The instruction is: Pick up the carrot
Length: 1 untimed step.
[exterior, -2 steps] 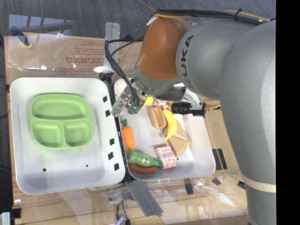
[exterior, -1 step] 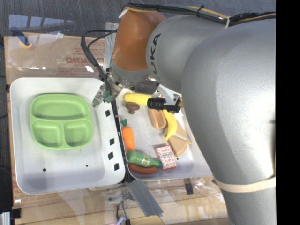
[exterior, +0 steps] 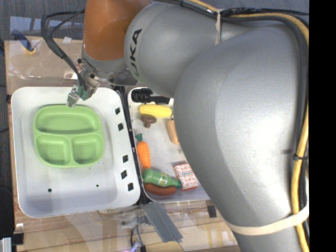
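Orange and tapered, with a small green top, the plastic carrot (exterior: pixel 143 154) lies in the right-hand shallow white bin (exterior: pixel 160 133), close against the wall that divides it from the left-hand shallow white bin (exterior: pixel 31 193), its green end pointing toward the far side. Just beyond its blunt end sits a small brown mushroom-shaped toy (exterior: pixel 148 121), and past that a yellow corn cob (exterior: pixel 155 111) lies crosswise, with a black-handled object (exterior: pixel 143 94) at the far rim. At the carrot's tip rests a green bottle-shaped toy (exterior: pixel 161 179) lying on a brown sausage-shaped piece (exterior: pixel 160 190), and beside these a small red-and-white printed packet (exterior: pixel 186 175). A pale tan rod-shaped item (exterior: pixel 171 131) shows partly from under the arm. In the left bin a light green plastic plate with three compartments (exterior: pixel 68 136) lies flat. The grey arm with its orange band (exterior: pixel 107 20) sweeps in from the right and covers much of the right bin; its small two-finger gripper (exterior: pixel 73 100) hangs over the far edge of the green plate, well apart from the carrot. Whether the tool is spread or closed cannot be told from this angle, and no object is visible in it.
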{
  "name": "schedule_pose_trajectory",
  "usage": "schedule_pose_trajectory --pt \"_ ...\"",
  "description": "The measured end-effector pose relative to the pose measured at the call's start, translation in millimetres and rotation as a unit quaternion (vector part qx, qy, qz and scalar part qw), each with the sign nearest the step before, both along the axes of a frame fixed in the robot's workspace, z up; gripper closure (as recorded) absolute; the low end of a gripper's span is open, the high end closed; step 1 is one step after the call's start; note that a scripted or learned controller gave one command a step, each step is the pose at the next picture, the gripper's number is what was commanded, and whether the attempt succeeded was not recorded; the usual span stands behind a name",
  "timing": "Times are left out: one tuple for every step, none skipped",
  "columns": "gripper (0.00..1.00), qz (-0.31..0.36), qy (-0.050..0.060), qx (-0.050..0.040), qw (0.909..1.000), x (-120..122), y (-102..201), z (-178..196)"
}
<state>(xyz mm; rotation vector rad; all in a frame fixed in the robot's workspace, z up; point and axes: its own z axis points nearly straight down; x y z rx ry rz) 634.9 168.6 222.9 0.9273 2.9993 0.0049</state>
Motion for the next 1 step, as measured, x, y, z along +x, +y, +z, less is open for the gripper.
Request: schedule_pose_trajectory --pt "1.00 0.111 0.001 -0.0013 0.9938 -107.1 -18.6 20.3"
